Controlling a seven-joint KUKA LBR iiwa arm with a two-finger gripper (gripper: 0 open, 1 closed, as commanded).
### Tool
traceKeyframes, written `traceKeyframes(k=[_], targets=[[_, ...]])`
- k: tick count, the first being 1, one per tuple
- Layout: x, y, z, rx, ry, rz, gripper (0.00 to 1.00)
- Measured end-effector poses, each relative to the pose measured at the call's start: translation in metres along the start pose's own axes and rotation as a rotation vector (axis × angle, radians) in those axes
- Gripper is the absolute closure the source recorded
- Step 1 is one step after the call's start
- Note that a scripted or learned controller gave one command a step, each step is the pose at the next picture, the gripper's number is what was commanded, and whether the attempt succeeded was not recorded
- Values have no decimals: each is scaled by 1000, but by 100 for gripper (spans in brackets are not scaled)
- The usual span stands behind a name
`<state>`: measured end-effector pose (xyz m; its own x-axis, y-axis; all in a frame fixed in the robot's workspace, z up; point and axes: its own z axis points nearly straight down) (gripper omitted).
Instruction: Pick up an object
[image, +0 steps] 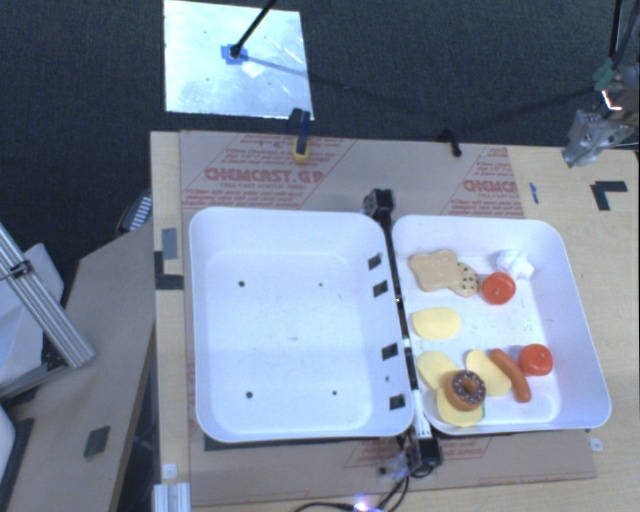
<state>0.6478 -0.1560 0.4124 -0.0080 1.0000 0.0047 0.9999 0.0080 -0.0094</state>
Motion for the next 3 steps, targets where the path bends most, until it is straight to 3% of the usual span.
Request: traceKeyframes(k=[1, 2, 3], targets=[[16, 20, -131, -27, -9, 1, 100], [-54, 18, -123, -13, -8, 12, 100], [-17, 20, -26, -3, -2, 2, 100]])
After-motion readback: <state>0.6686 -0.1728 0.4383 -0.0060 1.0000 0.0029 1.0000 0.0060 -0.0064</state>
